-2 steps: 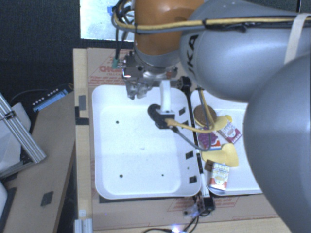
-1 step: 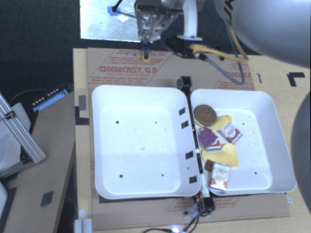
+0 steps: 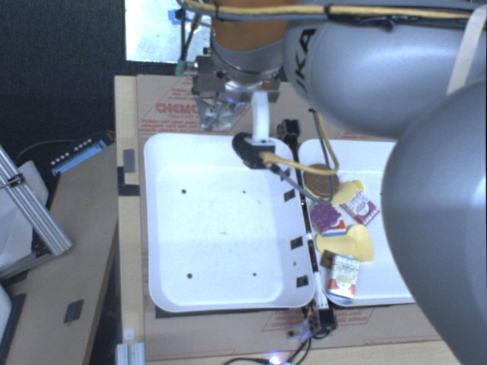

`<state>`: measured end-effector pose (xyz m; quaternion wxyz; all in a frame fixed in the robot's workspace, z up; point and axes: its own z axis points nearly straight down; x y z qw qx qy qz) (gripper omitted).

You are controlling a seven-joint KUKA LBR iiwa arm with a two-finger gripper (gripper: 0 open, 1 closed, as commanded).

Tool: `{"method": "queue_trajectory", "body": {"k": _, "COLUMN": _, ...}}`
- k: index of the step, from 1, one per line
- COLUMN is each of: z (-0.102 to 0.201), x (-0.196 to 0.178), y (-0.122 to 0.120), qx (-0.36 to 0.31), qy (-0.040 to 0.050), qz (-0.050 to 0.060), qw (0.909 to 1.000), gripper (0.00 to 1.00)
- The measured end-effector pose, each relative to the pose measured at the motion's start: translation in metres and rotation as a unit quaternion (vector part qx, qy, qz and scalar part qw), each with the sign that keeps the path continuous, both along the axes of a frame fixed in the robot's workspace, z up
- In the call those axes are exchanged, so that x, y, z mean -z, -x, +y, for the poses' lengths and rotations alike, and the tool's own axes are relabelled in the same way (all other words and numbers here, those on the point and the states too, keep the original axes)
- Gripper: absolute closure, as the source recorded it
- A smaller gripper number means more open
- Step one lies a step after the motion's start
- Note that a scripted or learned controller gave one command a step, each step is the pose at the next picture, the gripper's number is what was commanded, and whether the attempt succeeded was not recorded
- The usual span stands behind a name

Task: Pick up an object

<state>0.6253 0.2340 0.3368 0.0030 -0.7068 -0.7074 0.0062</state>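
Nearest, right bin [image 3: 380, 295]: small carton [image 3: 344, 276], yellow pieces [image 3: 348, 242], purple object [image 3: 326, 217], pink packet [image 3: 363, 208], brown disc [image 3: 320, 182], clustered by the divider. Left bin [image 3: 221, 234] beside it. Farthest, gripper [image 3: 217, 116] over left bin's far rim; cannot tell finger state.

Single fixed camera, mounted above the bench, looking down at a slant on both white bins [image 3: 163, 204]. The arm [image 3: 380, 59] enters from the right, close beneath the lens.
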Motion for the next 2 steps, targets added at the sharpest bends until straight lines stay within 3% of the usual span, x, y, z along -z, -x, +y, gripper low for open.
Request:
{"method": "queue_trajectory", "body": {"k": 1, "z": 0.000, "x": -0.157, "y": -0.008, "qx": -0.002, "qy": -0.0056, "qz": -0.016, "qw": 0.9999, "gripper": 1.00}}
{"method": "queue_trajectory", "body": {"k": 2, "z": 0.000, "x": -0.202, "y": -0.044, "qx": -0.002, "qy": -0.0033, "qz": -0.011, "qw": 0.9999, "gripper": 1.00}}
